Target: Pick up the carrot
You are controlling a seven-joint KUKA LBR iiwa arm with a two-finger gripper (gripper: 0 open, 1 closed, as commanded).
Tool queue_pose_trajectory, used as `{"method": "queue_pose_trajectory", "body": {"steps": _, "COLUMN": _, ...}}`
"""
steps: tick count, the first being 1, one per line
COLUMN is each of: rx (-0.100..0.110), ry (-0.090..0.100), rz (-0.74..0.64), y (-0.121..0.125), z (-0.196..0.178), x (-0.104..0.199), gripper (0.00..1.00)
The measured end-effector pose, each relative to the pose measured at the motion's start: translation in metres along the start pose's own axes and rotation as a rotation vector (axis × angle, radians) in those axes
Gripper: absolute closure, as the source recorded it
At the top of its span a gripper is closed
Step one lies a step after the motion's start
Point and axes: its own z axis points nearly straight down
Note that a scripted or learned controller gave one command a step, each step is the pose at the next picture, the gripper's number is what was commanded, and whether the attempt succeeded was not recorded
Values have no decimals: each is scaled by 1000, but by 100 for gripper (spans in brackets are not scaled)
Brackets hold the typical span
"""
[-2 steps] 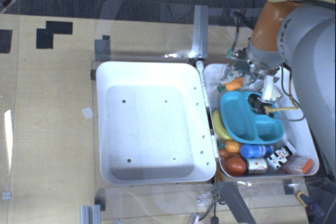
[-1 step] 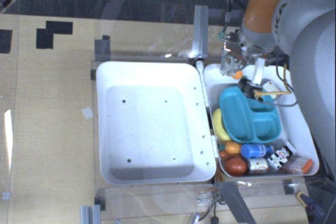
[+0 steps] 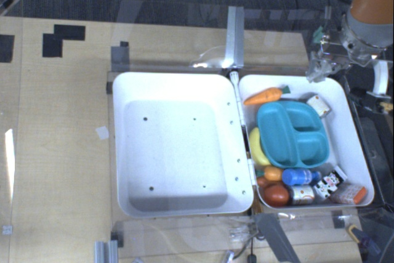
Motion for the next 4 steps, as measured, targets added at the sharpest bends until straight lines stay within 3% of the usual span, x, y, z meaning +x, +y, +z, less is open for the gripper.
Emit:
{"method": "queue_pose_trajectory", "body": {"steps": 1, "rx": 3, "ry": 0, "rz": 26, "y": -34, "z": 15, "x": -9, "gripper": 100}}
{"method": "queue_pose_trajectory", "body": {"steps": 2, "rx": 3, "ry": 0, "rz": 26, "y": -34, "z": 15, "x": -9, "gripper": 0}}
{"method": "queue_pose_trajectory", "body": {"steps": 3, "rx": 4, "ry": 1, "rz": -81, "y": 14, "z": 99, "x": 41, "gripper": 0}}
{"method": "queue_pose_trajectory", "body": {"steps": 4, "rx": -9, "ry": 1, "rz": -211, "y": 34, "z": 177, "x": 35, "gripper": 0}}
